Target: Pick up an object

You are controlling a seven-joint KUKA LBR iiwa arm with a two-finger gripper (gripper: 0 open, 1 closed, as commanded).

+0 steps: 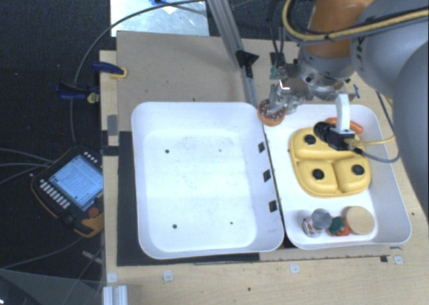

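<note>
My gripper (275,104) hangs over the far left corner of the right bin (392,193), shut on a small brown and orange round object (271,116). That object sits at the fingertips, overlapping the rim between the two bins. A large yellow moulded piece (328,163) with black dots lies in the middle of the right bin. An orange item (354,125) peeks out just behind it.
Along the right bin's near edge lie a grey round piece (320,217), a red and green item (339,227), a tan disc (360,220) and a small pale piece (308,226). The left bin (144,163) stands beside it. A slanted metal pole (224,22) rises behind the bins.
</note>
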